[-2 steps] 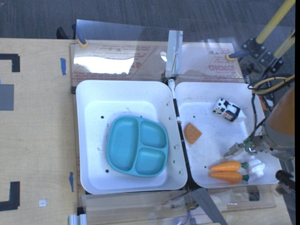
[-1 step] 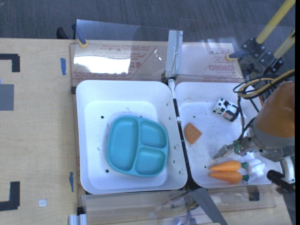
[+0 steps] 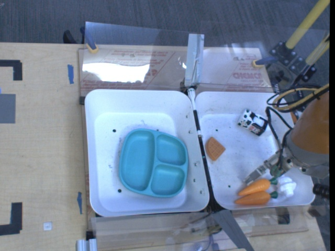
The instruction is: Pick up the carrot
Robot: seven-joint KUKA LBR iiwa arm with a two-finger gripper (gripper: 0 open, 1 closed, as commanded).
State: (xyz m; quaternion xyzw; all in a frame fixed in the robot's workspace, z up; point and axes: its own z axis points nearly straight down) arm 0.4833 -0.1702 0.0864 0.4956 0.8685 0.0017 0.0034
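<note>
The carrot [image 3: 255,192] lies at the right bin's [image 3: 230,140] near edge, close to its right corner. Your hand [image 3: 266,169] hovers just above it; whether it's released or clenched, I cannot tell. Descend straight over the carrot's middle.

Bright, even overhead light, glare on the clear panels [image 3: 137,61] behind the bins, soft shadows, slightly soft focus.
</note>
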